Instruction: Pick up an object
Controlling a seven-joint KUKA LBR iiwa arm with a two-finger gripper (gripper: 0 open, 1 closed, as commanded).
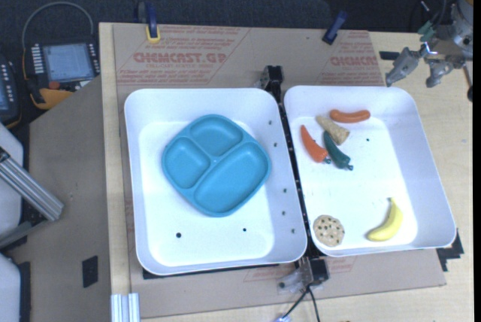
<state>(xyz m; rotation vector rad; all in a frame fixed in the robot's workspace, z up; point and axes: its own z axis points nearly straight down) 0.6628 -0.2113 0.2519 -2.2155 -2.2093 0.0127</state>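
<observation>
The right bin (428,155) holds several toy foods. An orange sausage (350,116) lies at the back, with a tan bread piece (334,130) just in front of it. A red chili (313,144) and a dark green pepper (337,152) lie side by side beneath them. Near the front sit a round cookie (328,230) and a yellow banana (386,223). My gripper (415,72) hangs above the bench beyond the right bin's back right corner, open, with nothing between its fingers and well clear of all the foods.
A blue divided plate (216,163) rests in the left bin (143,162). A black clamp (272,77) sits between the bins at the back. A handheld control unit (66,62) lies off the bench at the left.
</observation>
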